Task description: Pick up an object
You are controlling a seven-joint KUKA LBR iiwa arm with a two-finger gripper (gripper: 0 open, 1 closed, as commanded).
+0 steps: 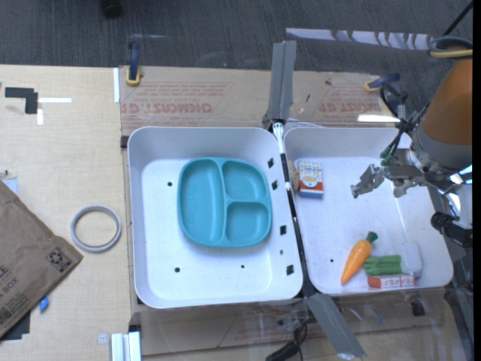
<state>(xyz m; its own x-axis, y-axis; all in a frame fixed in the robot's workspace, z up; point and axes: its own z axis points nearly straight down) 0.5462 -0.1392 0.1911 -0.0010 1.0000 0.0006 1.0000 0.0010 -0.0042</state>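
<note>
My gripper [382, 183] hangs over the right bin [331, 273], near its upper right part, fingers spread open with nothing between them. An orange toy carrot [356, 259] with a green top lies below it toward the bin's front. Beside the carrot sit a green piece [383, 264] and a small red-and-white packet [391, 280]. A small red-and-white box [310, 177] lies at the bin's upper left, to the left of the gripper.
A teal divided plate [225, 201] rests in the left bin [150, 277]. A roll of tape [95, 226] and a cardboard box [26, 258] lie on the bench at the left. A metal divider post [282, 81] stands between the bins at the back.
</note>
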